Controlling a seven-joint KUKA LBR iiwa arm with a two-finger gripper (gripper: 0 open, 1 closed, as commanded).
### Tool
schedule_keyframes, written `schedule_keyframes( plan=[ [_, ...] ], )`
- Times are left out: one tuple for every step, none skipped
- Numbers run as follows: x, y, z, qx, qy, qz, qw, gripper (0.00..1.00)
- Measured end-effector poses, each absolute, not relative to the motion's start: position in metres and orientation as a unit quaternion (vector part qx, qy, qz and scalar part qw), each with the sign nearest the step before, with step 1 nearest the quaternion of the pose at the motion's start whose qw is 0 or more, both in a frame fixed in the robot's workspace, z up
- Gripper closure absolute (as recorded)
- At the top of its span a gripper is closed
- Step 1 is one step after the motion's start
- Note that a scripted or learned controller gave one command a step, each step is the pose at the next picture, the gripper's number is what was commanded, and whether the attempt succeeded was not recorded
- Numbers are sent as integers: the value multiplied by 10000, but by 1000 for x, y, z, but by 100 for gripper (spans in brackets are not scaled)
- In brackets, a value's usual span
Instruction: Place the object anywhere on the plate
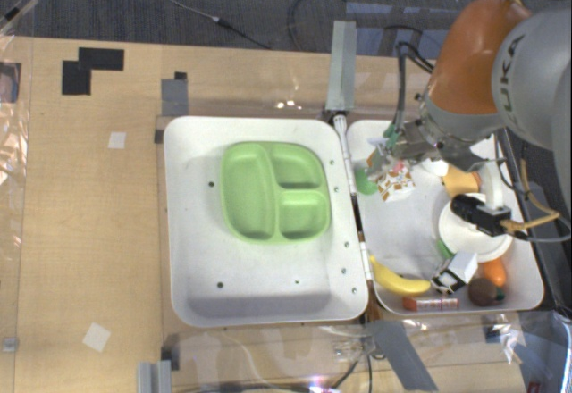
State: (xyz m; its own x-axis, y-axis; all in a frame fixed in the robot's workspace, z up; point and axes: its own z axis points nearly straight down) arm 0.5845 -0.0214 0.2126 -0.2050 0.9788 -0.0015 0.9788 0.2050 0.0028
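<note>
fingers (390, 161) over the right bin (534, 293), grip state indiscernible beneath the arm (500, 61)

The only lettering that can be read stands on the grey arm (536, 70) at the right edge of the camera view: the dark letters "UKA", running vertically, with the start of the word cut off. A small red-and-white patterned packet (394, 180) in the right bin (407, 230) carries print too small to read.
</note>
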Motion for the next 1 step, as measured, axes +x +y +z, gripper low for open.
schedule_keyframes(
  plan=[
    [591, 35, 184, 5639, 8258, 14, 8, 100]
  ],
)
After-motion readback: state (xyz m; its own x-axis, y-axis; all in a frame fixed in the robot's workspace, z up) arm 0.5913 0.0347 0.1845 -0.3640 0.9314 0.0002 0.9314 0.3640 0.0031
